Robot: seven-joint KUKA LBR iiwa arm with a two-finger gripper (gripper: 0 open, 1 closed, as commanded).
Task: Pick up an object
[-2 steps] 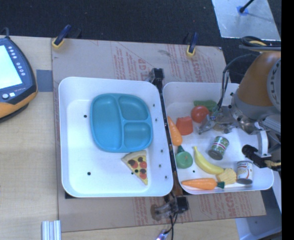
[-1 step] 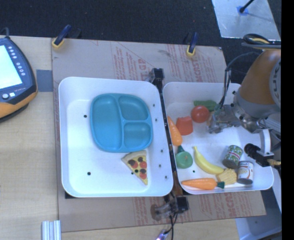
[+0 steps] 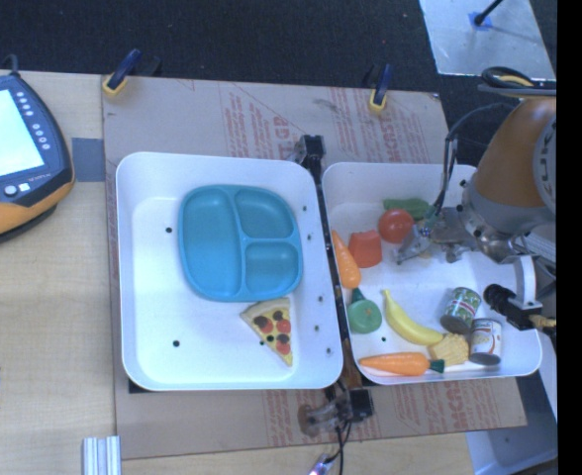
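Two white bins sit side by side. The left bin [image 3: 133, 265] carries one blue divided plate [image 3: 240, 241] and one pizza slice [image 3: 271, 329] touching its lower edge. The right bin [image 3: 370, 178] is crowded: one tomato [image 3: 395, 225] by a red block [image 3: 364, 248], two carrots — one [image 3: 345, 259] along the left wall, one [image 3: 397, 364] along the near wall — one green piece [image 3: 363, 315], one banana [image 3: 411, 321], two cans [image 3: 460, 308] [image 3: 485, 340] and a yellow piece [image 3: 453, 348] beside them. The gripper [image 3: 422, 241] hangs low just right of the tomato, with the banana and cans below it. Whether its fingers are spread or pinching I cannot tell; nothing clearly sits between them. Something green [image 3: 407, 207] behind the tomato is too hidden to identify — the arm [image 3: 514, 166] is cut off at the right.
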